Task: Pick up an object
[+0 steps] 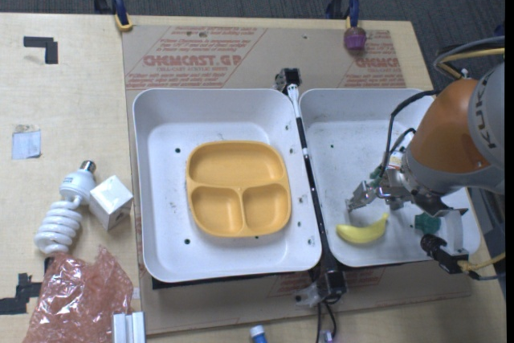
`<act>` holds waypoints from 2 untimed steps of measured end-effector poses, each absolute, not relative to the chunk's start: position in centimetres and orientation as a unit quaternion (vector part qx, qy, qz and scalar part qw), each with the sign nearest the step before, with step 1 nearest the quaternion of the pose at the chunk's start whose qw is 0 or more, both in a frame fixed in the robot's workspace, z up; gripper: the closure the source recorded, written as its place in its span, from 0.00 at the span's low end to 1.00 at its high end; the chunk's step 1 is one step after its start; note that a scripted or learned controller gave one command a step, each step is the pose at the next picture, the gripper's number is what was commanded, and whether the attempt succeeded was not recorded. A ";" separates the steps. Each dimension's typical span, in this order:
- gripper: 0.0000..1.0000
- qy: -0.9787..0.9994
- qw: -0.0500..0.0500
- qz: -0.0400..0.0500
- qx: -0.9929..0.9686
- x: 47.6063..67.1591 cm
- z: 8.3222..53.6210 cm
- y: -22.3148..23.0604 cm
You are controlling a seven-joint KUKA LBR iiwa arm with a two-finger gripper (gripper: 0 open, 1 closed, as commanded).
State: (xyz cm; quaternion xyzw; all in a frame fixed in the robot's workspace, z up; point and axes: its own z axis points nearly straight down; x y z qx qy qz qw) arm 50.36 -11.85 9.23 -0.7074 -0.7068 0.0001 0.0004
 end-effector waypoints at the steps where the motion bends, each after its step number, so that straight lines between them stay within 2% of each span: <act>1: 1.00 -0.706 -0.001 -0.001 -0.708 50.5 10.2 -11.9; 2: 1.00 -0.707 -0.001 0.000 -0.707 51.0 19.3 -6.6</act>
